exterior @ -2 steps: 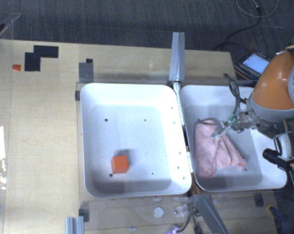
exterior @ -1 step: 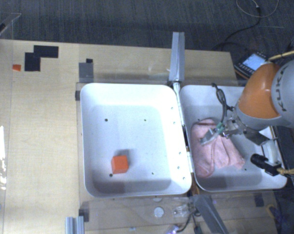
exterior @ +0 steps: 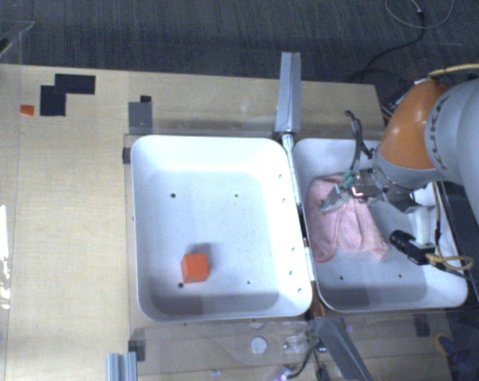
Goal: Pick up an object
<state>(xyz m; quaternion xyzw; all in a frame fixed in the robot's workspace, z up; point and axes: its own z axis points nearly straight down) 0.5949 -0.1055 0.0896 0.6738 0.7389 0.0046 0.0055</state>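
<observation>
Right bin [exterior: 382, 296]: gripper [exterior: 341, 197] on pink cloth [exterior: 346, 228].

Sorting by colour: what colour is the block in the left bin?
Orange: the block shows clearly in the camera view.

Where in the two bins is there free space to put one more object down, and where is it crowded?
The left bin is mostly bare above and right of the orange block. In the right bin, a bare strip lies along the near wall, below the pink cloth. It is crowded around the cloth, where the gripper works.
</observation>
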